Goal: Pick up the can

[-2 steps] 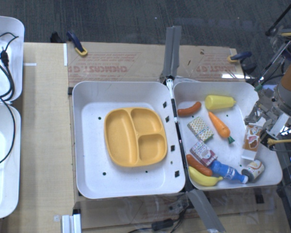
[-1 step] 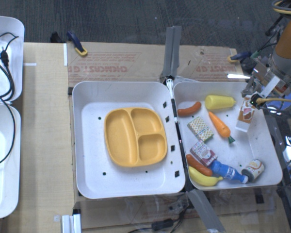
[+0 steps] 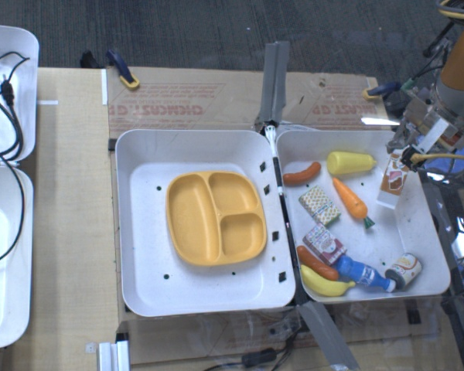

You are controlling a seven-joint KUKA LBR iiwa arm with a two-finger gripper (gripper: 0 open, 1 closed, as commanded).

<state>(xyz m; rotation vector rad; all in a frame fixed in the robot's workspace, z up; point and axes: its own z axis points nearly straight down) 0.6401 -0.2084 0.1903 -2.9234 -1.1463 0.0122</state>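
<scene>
The can, small with a beige and red label, lies on its side in the near right corner of the right bin. A blue bottle touches its left end. My gripper hangs over the far right edge of that bin, well behind the can and apart from it. A brown and white carton stands just below the gripper, against the bin's right wall.
The right bin also holds a yellow squash-like piece, two sausages, a carrot, a dotted box, a red packet and a banana. A yellow divided plate lies in the left bin.
</scene>
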